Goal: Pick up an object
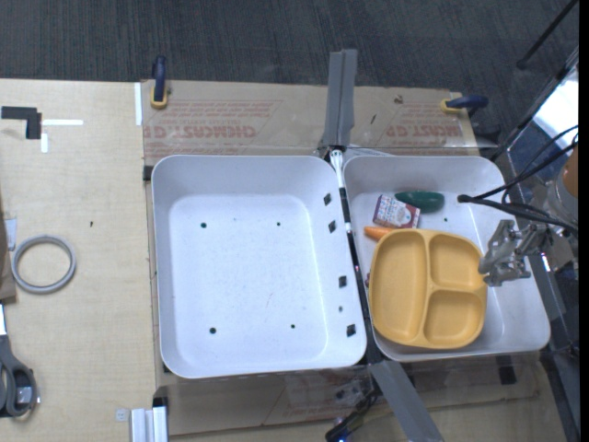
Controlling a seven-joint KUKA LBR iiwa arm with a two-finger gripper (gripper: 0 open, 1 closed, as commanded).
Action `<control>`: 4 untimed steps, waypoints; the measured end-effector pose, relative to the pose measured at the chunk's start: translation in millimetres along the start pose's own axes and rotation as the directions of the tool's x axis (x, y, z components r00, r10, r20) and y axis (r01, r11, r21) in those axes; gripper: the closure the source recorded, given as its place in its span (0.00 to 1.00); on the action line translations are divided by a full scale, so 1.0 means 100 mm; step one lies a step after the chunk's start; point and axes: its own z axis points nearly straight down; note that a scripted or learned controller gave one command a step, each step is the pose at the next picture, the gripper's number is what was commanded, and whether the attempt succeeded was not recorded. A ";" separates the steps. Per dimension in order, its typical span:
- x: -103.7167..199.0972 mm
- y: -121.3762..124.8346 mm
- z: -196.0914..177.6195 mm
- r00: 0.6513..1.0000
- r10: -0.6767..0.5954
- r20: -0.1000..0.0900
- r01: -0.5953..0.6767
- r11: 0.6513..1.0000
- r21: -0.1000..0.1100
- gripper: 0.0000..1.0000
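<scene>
While the left bin [244, 265] lies bare, everything worth picking sits in the right bin [525, 325]: a yellow divided plate [426, 288] fills most of its floor, and behind it, toward the far wall, lie a small red-and-white packet [397, 212], a dark green object [421, 199] and an orange sliver [375, 233] peeking out at the plate's back-left corner. The claw [502, 256] reaches in from the right and sits at the plate's right rim — touching it or just beside it, judging by the overlap — but whether its two sides are apart, together or pinched on the rim I cannot tell from this angle. Coming at the rim makes sense, since a broad flat plate offers nothing else thin enough to pinch. The smaller things are crowded between plate and wall, likely harder to reach cleanly. On the desk [83, 357] to the left a grey ring [41, 263] lies well apart from both bins.
</scene>
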 end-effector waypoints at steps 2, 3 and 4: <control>-0.25 0.64 0.86 0.961 0.276 0.031 -0.277 0.961 0.017 0.00; -0.39 0.76 0.55 0.962 0.274 0.001 -0.274 0.962 0.001 0.00; -0.18 0.73 0.76 0.967 0.252 0.044 -0.252 0.968 -0.005 0.00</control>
